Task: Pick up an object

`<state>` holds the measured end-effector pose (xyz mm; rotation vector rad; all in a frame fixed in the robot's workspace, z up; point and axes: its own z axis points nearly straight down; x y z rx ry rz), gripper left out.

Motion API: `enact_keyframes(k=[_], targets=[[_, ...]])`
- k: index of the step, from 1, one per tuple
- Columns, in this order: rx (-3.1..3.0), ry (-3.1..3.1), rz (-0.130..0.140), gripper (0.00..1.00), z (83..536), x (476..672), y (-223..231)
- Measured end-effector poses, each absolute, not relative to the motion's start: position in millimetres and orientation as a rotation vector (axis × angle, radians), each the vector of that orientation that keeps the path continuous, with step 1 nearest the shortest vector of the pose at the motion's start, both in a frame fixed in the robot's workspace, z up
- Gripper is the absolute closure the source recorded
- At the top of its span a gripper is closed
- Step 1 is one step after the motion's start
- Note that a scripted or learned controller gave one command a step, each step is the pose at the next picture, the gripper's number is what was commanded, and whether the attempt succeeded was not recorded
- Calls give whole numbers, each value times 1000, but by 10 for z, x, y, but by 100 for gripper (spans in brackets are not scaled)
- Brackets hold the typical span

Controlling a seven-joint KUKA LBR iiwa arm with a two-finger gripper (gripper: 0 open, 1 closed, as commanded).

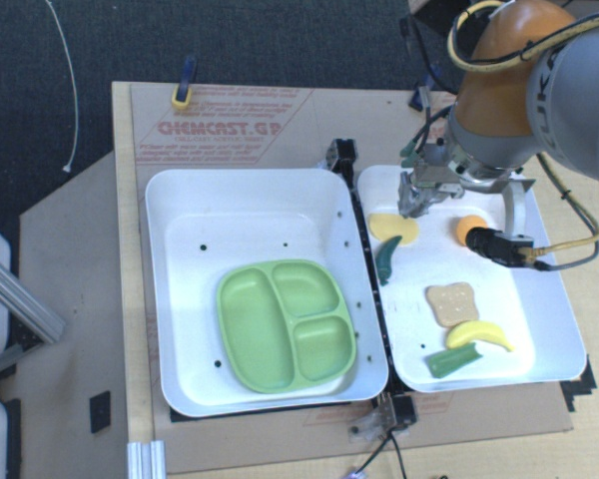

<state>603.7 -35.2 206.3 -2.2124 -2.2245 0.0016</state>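
Observation:
My gripper (413, 204) hangs over the far left part of the right bin (554, 312), just above a pale yellow flat piece (392, 229). A dark green pepper-like piece (385, 258) lies next to that, against the bin's left wall. An orange ball (467, 230) sits to the right of the gripper, partly behind a black part of the arm. Nearer the front lie a tan toast slice (451, 302), a yellow banana (479, 335) and a green stick-shaped piece (452, 359).
The left bin (180, 218) holds a light green divided plate (285, 322). A black clamp (340, 154) sits at the far end of the wall between the bins. The grey arm with its orange band (509, 58) fills the upper right.

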Motion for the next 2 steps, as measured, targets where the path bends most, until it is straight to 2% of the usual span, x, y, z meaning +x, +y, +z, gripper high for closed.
enact_keyframes(k=[2], targets=[[-2214,-2230,-6,100,2285,6244,738]])
